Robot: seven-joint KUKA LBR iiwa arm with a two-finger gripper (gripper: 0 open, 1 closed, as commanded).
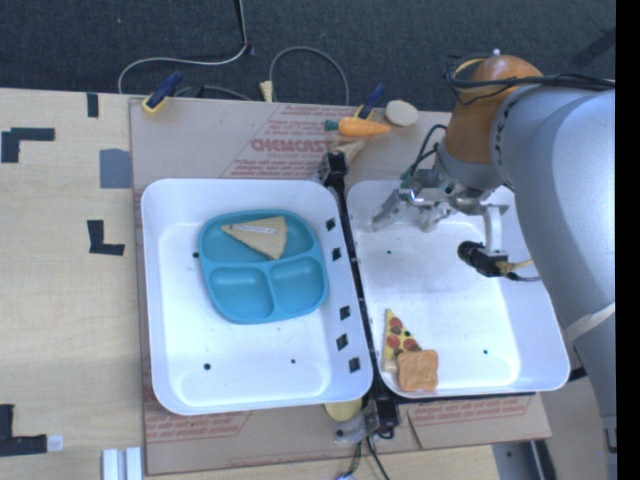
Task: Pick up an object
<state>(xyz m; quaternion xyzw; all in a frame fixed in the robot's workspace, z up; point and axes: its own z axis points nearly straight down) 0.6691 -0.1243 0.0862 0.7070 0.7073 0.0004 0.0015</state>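
Note:
My gripper hangs over the far left part of the right bin, its two fingers spread open with nothing between them. At the near left corner of that bin lie a pizza slice and, touching it, an orange-brown toast piece. They lie well in front of the gripper. In the left bin a blue divided plate carries a tan sandwich wedge in its top compartment.
A black divider with clips runs between the two bins. Behind the bins, on the cardboard, lie an orange carrot and a beige lump. Cables trail at the back. The grey arm covers the right bin's far right side.

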